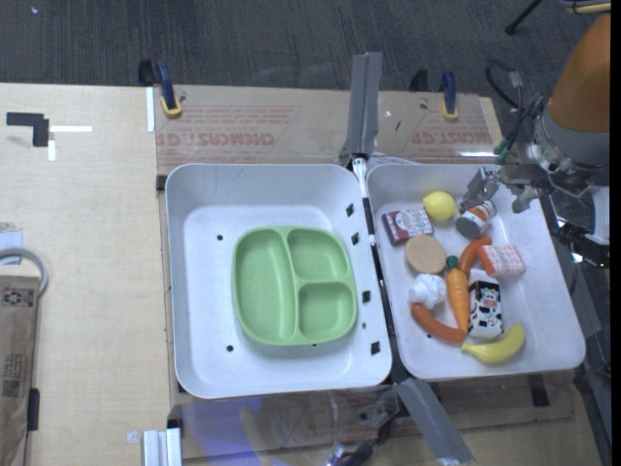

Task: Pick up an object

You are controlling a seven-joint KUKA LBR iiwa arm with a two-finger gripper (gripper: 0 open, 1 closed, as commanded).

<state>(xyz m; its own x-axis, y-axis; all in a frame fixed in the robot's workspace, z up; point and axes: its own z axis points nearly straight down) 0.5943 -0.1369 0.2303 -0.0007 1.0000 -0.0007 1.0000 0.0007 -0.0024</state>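
Note:
My gripper (501,192) hovers over the far right corner of the right bin (558,338), open, with nothing between its fingers. Just below it lies a small grey can (473,224) with a yellow lemon (440,205) to its left. Further into the bin are a maroon packet (408,224), a round tan disc (425,254), a white lump (427,288), an orange carrot (456,297), a red-orange sausage (437,324), a black-and-white carton (485,308), a pink-and-white block (503,259) and a banana (495,346).
The left bin (194,289) holds a green divided plate (294,284). A grey post (365,105) stands behind the seam between the bins. Cardboard (252,124) clamped at the back lies behind both bins. The arm's orange band (587,76) is at the right edge.

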